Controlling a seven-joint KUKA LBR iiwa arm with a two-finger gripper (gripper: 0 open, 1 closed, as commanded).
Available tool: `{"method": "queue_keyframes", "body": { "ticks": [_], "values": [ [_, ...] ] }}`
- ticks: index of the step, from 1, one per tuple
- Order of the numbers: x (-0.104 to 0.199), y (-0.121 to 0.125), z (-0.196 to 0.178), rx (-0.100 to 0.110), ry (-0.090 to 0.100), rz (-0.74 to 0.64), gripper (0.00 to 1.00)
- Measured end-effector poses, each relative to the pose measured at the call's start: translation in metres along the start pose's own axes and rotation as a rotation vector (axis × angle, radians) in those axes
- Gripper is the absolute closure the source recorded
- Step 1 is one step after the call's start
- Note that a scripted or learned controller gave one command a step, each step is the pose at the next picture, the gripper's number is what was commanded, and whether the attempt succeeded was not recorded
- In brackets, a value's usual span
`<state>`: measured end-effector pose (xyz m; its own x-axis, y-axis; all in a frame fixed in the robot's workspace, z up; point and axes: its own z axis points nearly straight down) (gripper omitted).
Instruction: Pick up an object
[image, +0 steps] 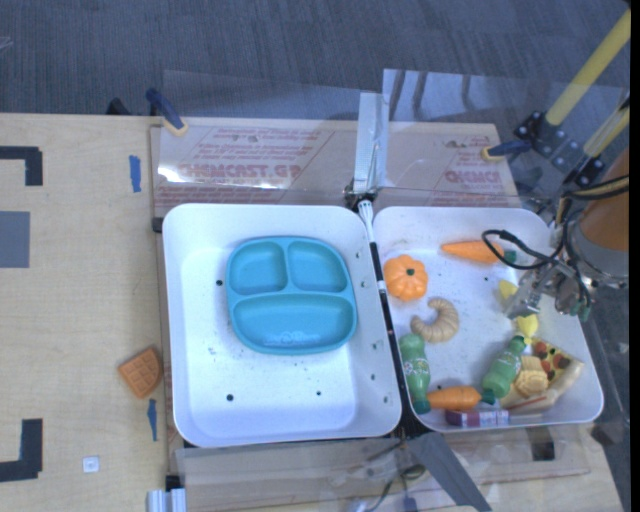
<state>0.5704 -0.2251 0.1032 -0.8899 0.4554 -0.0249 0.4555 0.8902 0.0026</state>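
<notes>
Camera view: 2 white bins sit side by side, with the right bin (590, 400) as reference. The gripper (545, 295) hangs over that bin's right part, just above a small yellow piece (527, 324) — its grip state cannot be determined here. Inside the right bin: a carrot (470, 252) near the far wall, a small orange pumpkin (406, 277) at the left side, a croissant (438, 318) toward the centre, and a green bottle (414, 372) at the near-left. A pizza slice (545, 382) lies at the near-right. The left bin (190, 330) holds a blue divided plate (291, 295).
</notes>
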Motion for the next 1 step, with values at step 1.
{"method": "queue_keyframes", "body": {
  "ticks": [1],
  "values": [
    [0.0005, 0.0001, 0.0010, 0.000, 0.002, 0.000, 0.00]
  ]
}}
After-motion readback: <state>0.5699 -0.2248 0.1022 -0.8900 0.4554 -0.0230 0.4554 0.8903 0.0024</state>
